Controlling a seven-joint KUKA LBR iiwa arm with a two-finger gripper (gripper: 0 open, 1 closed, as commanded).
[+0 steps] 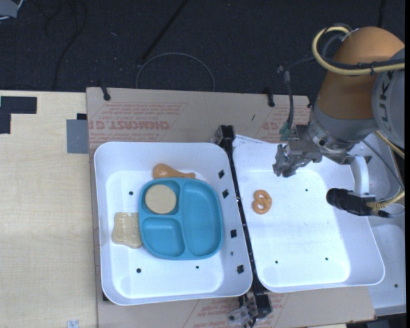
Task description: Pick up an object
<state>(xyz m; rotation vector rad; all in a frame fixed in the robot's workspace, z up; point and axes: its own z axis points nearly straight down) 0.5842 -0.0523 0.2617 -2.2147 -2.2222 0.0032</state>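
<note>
dark carpet (123, 26), pale wooden bench (34, 217), loose cables (174, 70)

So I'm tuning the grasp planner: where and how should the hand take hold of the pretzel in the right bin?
Pinch across the pretzel at its outer curves, coming straight down from above. It lies flat on the right bin floor with bare floor all around, so a top-down pinch looks likeliest to work. The hand hangs near the bin's back edge.

Pretzel (262, 201) in right bin (328, 265), tool (285, 167) above, apart
</note>
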